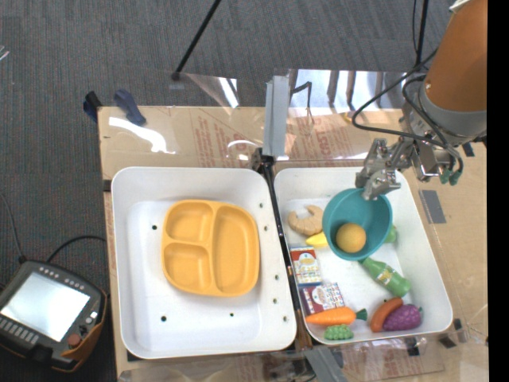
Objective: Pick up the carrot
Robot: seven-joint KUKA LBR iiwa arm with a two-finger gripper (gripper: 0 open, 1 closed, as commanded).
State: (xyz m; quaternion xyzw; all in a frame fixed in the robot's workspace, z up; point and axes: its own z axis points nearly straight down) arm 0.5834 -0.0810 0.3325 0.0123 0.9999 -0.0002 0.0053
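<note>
The carrot point(332, 317) is orange with a green top pointing right. It lies flat near the front edge of the right bin point(426, 255). My gripper point(381, 180) hangs at the back of that bin, just over the far rim of a teal bowl point(374, 215). It is well behind the carrot, with nothing seen in its grasp.
The teal bowl holds an orange ball point(351, 236). Around it lie a cookie point(305, 220), a green bottle point(387, 276), two small red boxes point(305, 264), purple grapes point(404, 317) and a small green piece point(339, 333) touching the carrot's front. A yellow divided plate point(211, 247) sits in the left bin point(135, 205).
</note>
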